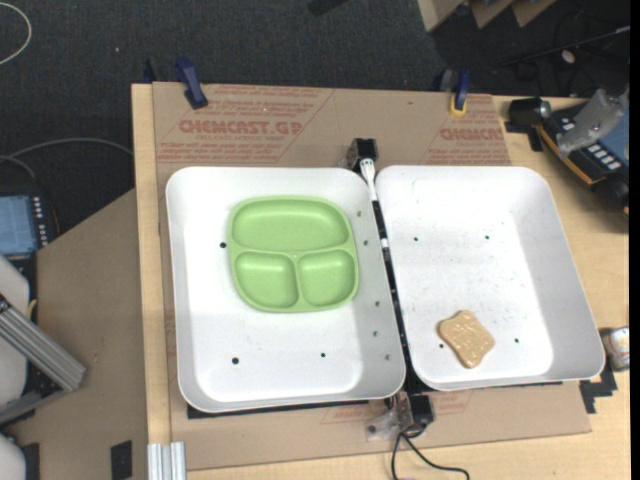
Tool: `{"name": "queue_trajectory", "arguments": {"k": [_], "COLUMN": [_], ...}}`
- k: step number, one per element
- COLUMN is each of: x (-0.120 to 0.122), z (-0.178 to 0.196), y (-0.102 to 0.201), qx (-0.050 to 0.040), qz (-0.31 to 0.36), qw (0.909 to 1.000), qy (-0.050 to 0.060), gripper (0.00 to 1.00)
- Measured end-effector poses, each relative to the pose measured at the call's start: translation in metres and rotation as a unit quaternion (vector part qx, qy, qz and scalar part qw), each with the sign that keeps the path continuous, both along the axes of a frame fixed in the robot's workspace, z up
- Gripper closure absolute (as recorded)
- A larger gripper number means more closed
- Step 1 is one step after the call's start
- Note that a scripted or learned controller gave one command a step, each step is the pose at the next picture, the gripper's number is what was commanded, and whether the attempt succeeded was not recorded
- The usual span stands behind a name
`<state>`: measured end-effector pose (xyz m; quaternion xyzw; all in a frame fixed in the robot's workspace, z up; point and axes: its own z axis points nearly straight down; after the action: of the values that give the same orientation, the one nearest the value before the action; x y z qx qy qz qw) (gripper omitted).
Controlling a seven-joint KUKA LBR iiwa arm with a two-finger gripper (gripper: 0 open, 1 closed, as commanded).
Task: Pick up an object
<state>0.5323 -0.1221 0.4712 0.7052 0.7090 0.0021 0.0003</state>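
Note:
A tan, toast-shaped piece [466,338] lies flat in the right white bin [520,208], near its front edge and left of centre. A light green plate with three compartments [294,253] rests in the left white bin [200,318], in the upper middle part. Both objects lie apart from the bin walls.
The two bins meet along a black seam [385,268] on a brown board [300,118], which is held by clamps at the back. Grey and orange hardware [590,138] sits beyond the right bin's far corner. Cables [420,453] trail off the front edge.

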Motion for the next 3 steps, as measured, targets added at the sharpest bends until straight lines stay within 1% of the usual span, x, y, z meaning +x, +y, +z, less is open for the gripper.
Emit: {"name": "queue_trajectory", "arguments": {"k": [1,2,3], "x": [-0.055,-0.052,-0.054], "z": [0.001,0.012,-0.084], "y": [0.028,0.026,0.059], "qx": [-0.0002,-0.0021,-0.0004], "qz": [-0.001,-0.002,-0.001], "qw": [1.0,1.0,1.0], "qy": [0.002,0.0,0.007], "gripper": [0.0,1.0,1.0]}}
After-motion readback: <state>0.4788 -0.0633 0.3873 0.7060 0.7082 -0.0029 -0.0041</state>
